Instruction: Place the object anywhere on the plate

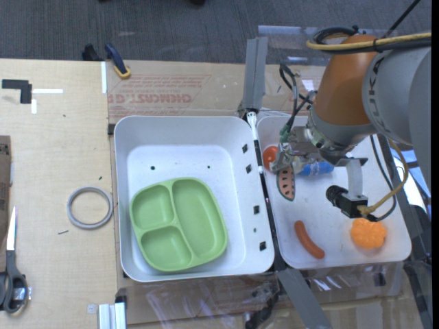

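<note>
Wooden bench (55, 156) bears two white bins (182, 139), grey carpet behind; fingers (291, 157) over watermelon slice (286, 184), state unclear

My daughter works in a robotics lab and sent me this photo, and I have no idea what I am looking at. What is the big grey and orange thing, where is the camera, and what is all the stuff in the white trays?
The big grey and orange thing is a robot arm, reaching in from the right. One fixed camera looks down on the bench at a slant. At the arm's end is a two-finger gripper, low over the right white bin; I cannot tell from here whether it holds anything.

That bin holds toy food: a watermelon slice, a red tomato-like ball, a blue object partly hidden under the wrist, an orange-red sausage and a bumpy orange ball.

The left white bin holds a green divided plate, with nothing on it yet. On the wooden bench to the left lie a grey ring and scissors.
</note>
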Robot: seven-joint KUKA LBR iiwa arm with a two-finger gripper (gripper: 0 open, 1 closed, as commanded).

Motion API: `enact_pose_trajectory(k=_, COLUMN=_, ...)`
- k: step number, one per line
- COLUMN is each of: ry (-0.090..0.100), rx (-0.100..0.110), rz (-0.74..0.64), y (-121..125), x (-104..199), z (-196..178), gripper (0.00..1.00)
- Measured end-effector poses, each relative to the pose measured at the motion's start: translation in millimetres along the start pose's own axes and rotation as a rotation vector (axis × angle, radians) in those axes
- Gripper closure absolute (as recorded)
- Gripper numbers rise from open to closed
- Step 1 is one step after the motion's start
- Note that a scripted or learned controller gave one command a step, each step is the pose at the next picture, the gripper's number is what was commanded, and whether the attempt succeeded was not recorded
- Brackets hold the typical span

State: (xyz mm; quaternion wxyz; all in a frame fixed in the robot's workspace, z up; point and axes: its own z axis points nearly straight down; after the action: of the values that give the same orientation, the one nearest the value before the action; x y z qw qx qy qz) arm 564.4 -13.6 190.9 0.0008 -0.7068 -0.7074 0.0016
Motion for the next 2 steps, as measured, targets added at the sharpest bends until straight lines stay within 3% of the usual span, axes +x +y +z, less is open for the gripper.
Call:
enact_pose_trajectory(k=1, ry=0.000, rx=0.000, rz=0.002, y=-66.5, x=98.0, z=0.3, gripper=1.00)
enact_pose_trajectory(k=2, ry=-0.001, rx=-0.001, rz=0.001, y=-86.7, x=158.6, z=-41.2, gripper=1.00)
